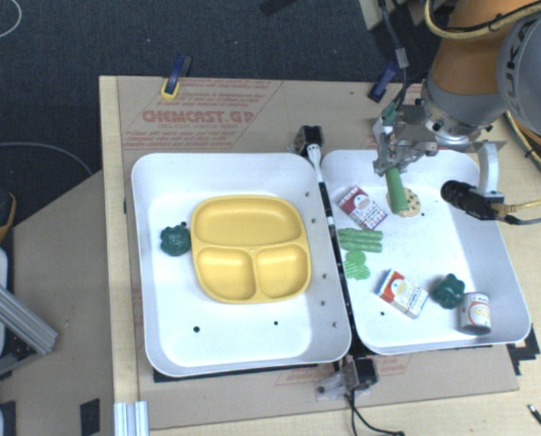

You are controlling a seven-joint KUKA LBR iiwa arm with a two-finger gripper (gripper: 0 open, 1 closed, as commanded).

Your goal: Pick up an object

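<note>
Arm reaching in from the upper right, wrist tipped down over the right bin (511, 271).

The grey arm with its orange band (the band sits high, near the top corner) angles down and leftward toward the bin's far left part. The gripper (395, 173) hangs above that part of the bin, fingers pointing down, shut around the top of an upright green cucumber-like piece (397, 192).

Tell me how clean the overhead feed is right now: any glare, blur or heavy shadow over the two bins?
Camera view: even, soft light; the shallow white plastic bins look bright but not blown out; the yellow sectioned plastic tray shows mild sheen; small items cast only faint shadows; the gripper and the long green object beneath it look slightly soft, so fine detail there is hard to read.
</note>
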